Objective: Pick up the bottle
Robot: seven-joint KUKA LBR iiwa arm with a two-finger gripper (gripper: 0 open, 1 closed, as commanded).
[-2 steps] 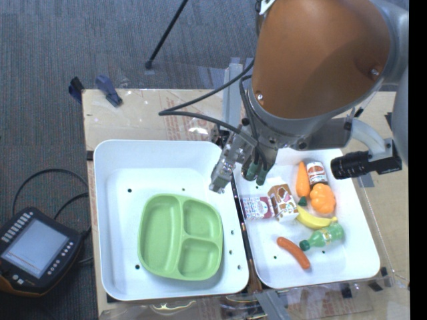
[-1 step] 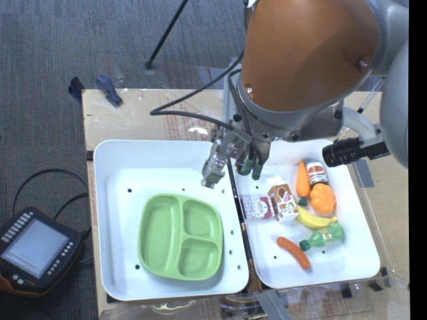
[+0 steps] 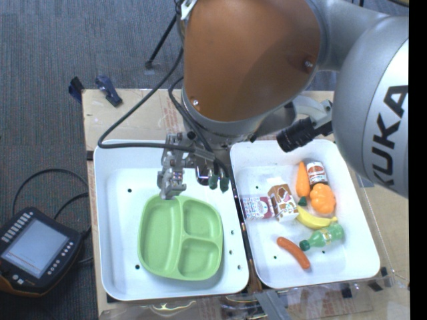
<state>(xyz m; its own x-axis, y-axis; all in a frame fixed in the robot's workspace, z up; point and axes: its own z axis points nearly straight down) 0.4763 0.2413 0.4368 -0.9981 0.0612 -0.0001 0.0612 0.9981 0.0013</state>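
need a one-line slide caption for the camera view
Gripper over the left bin's green tray; bottle lies in the right bin among toy food.

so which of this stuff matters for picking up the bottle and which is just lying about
Belongs to the job:
- green bottle, lying in the right bin
- gripper, over the left bin

Just lying about:
- green divided plate
- carrot
- banana
- sausage
- can
- two small cartons

- left white bin [image 3: 117, 179] has a green tray [image 3: 180, 239] with 3 compartments
- right white bin [image 3: 360, 245]: carrot [image 3: 302, 179], can [image 3: 316, 173], orange [image 3: 321, 198], banana [image 3: 313, 219], sausage [image 3: 293, 252], 2 small cartons [image 3: 270, 204]
- handheld screen pendant [image 3: 33, 249] sits on the floor, left side
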